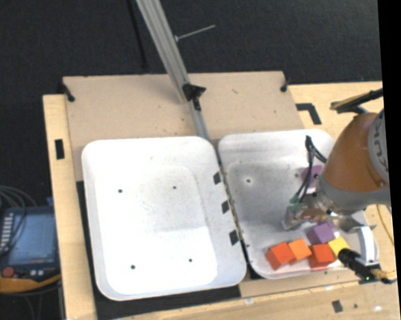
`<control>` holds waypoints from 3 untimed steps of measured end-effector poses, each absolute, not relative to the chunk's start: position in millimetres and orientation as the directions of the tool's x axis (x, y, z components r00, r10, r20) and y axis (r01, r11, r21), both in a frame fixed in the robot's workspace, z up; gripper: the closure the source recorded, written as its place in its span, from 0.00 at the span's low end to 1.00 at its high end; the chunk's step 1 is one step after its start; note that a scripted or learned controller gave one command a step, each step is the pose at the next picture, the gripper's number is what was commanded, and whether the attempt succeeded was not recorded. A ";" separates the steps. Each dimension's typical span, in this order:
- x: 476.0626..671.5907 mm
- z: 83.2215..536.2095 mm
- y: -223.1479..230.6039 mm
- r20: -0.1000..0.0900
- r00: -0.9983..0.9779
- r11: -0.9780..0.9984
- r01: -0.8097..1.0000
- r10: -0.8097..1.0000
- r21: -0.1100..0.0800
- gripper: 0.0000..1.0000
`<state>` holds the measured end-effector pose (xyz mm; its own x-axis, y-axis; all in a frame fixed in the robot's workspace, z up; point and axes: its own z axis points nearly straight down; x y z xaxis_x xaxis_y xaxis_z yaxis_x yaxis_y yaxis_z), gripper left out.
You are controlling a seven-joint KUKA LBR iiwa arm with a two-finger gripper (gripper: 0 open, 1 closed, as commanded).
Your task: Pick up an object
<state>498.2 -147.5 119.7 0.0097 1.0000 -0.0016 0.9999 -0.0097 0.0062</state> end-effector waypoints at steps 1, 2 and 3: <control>499.9 183.4 -153.0 -0.003 -0.003 0.003 1.000 1.000 0.008 1.00; 501.6 236.4 -143.7 -0.002 -0.004 0.004 1.000 1.000 0.008 1.00; 502.8 253.5 -144.6 -0.001 -0.005 0.005 1.000 1.000 0.004 1.00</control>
<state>502.8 -144.6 253.5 -0.0047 1.0000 -0.0011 1.0000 0.0047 0.0040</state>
